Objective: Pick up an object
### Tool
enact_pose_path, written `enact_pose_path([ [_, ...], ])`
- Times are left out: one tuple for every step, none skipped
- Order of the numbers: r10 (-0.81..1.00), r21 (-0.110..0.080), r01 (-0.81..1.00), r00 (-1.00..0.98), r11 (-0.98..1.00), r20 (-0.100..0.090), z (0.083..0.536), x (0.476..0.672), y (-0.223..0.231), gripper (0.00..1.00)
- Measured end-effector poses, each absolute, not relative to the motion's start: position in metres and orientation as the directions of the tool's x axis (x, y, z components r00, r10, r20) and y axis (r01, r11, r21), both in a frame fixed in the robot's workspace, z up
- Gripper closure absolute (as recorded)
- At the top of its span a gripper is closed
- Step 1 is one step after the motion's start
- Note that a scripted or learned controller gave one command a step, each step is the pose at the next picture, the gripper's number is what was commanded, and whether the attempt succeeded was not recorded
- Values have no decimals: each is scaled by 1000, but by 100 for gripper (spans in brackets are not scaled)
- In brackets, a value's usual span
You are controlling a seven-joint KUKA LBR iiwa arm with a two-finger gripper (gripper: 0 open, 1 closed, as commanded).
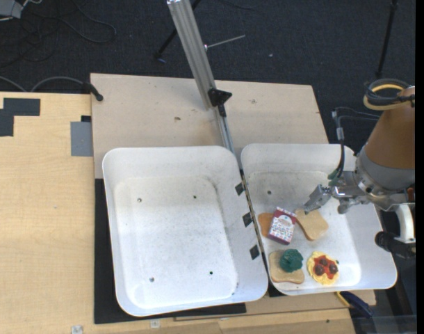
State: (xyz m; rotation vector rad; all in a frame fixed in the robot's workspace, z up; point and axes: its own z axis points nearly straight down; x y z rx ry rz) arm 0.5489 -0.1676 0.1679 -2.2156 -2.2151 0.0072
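**Arm hovering over the right bin, objects lying loose below**

The worktop (163,110) is carrying two shallow white bins side by side, with a slanted aluminium rail (197,54) rising from the board behind them. The left bin (128,179) is sitting at the centre of the view, its bare floor showing only a few dark specks. The right bin (281,162) is lying just beside it, the two rims touching along the middle seam where small black clips are sitting.

The grey arm with its orange band (393,141) is reaching in from the right, over the right bin's far side. Its gripper (322,198) is hanging above the bin floor, pointing down and to the left, just beside the upper edge of a tan wedge-shaped piece (313,225). Whether the fingers are released or clenched cannot be told from this angle; nothing is visibly sitting between them.

The task's objects are all lying in the near half of the right bin. A red and white packet (282,226) is resting on a brown flat piece (266,221), touching the tan wedge. Nearer the front rim, a green lump (291,259) is sitting on a slice of bread (284,275), with a yellow piece topped in red (324,267) just beside it.
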Motion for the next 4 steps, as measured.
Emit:
enact_pose_path([
  [1000,-9,1000,1,-1,2,104,548,-165,0],
  [1000,-4,1000,7,-7,1,117,549,-167,100],
  [1000,1,1000,8,-8,0,160,547,-171,100],
  [1000,4,1000,0,0,-2,222,550,-177,100],
])
